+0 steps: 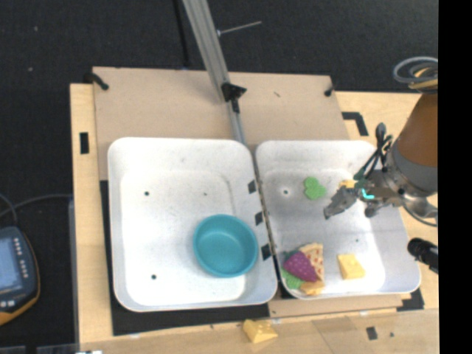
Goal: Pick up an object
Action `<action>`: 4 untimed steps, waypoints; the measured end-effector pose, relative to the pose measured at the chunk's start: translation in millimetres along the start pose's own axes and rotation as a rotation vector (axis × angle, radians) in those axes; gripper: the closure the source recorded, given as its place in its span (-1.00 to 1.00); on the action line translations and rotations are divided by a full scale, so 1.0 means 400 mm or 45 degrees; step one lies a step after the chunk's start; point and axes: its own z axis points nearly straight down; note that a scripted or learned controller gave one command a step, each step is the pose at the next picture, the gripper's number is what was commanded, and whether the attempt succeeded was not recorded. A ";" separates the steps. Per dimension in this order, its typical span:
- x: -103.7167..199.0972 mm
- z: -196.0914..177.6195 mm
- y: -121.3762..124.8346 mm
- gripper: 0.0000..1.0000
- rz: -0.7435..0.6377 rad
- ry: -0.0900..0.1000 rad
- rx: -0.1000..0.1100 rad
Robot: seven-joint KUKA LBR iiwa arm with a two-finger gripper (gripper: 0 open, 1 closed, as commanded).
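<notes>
Step in hand: the approach, as I judge it; nothing is lifted yet and no object sits between the fingers.
Gripper: the gripper (352, 199) hangs over the middle of the right bin (291, 161), reaching in from the right; its dark fingers appear spread apart with nothing between them.
Nearest object: a green piece (314, 189) lies on the bin floor just left of the gripper, apart from it.
Other objects in the right bin: a yellow block (351, 266) near the front, right of centre; a purple bunch of grapes (299, 265) at the front left corner, touching a pizza slice (314, 257) beside it.
Left bin: the left bin (147, 168) bears a blue bowl (225, 245) toward its near right side.
Off the bins: a yellow wedge (259, 331) lies on the bench in front, well out of play.
Next move: probably pick one target, centre the fingers over it, descend to the floor and close; the green piece looks flat, so a low, level grasp would be needed.
</notes>
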 end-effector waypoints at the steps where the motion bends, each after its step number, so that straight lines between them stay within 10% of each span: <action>1: -0.018 0.110 0.005 -1.00 0.001 -0.001 0.007; 3: -0.022 0.392 -0.001 -1.00 0.002 -0.003 0.002; 4: -0.022 0.362 0.003 1.00 0.008 -0.001 -0.004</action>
